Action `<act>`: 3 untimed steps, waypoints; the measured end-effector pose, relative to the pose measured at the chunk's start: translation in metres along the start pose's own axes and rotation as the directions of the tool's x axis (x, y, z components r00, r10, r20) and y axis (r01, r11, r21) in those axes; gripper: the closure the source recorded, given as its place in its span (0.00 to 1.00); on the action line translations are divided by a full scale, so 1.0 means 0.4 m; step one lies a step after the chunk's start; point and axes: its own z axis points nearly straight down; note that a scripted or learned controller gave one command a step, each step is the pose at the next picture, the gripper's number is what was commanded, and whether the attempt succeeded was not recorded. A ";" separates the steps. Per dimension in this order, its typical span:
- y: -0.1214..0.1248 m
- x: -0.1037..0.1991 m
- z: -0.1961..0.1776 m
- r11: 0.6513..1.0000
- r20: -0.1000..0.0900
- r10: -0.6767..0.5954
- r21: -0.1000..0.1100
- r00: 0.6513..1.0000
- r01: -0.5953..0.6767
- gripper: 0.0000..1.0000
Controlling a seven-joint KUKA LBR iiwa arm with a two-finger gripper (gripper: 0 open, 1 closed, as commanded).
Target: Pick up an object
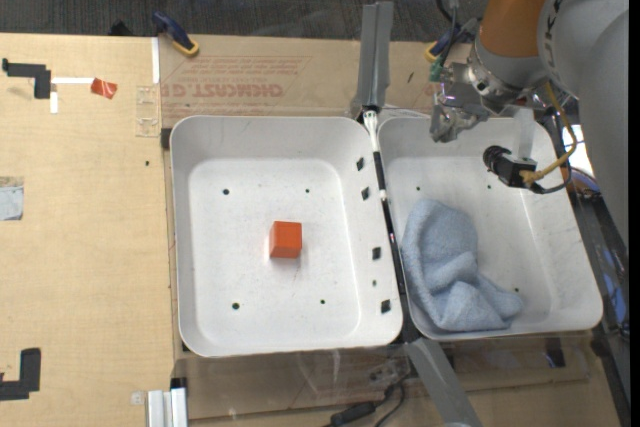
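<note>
**A:** Where is the gripper (pixel 447 127), and is it carrying anything?

**B:** It hangs over the far rim of the right bin (pixel 560 245), near that bin's far-left corner, just beside the divider (pixel 381 205) between the two bins. Nothing shows between its fingers. Whether they stand apart or together I cannot tell; they read as one dark, blurred shape from above.

**A:** What is around it?

**B:** The bin's far wall lies right under it, and the divider with its black clips runs just to its left. Below it and toward the camera there is bare white bin floor. Further toward the near edge lies a crumpled light blue cloth (pixel 452 267), taking up the near-left part of that bin, well apart from the gripper.

**A:** And the other bin?

**B:** The left bin (pixel 200 245) lies across the divider. A small orange-red block (pixel 286 240) sits near its middle, far to the gripper's left and nearer the camera, with open floor on every side.

**A:** How does the block look?

**B:** Squarish, solid in colour, resting flat, touching no wall.
</note>
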 end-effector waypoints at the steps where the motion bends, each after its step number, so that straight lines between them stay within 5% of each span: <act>1: -0.011 0.090 -0.044 0.999 -0.001 0.044 0.001 0.999 -0.044 1.00; 2: -0.158 0.135 -0.051 0.948 0.000 0.320 0.004 0.948 -0.320 1.00; 3: -0.134 0.147 0.002 0.945 0.001 0.326 0.005 0.945 -0.326 1.00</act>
